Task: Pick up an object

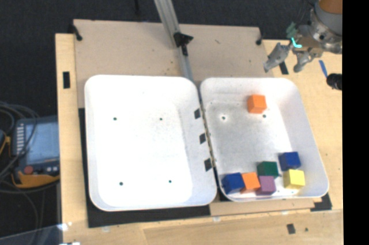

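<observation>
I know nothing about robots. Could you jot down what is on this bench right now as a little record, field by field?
Arm: grey arm with orange band, reaching in from the right
Gripper: two-finger gripper, open, over the bench beyond the right bin's far corner, holding nothing
Left bin: shallow white bin
Right bin: shallow white bin, seven small cubes inside
Lone cube: orange cube near the far wall
Near-edge cluster: two blue cubes, small orange cube, purple cube, green cube, yellow cube
</observation>
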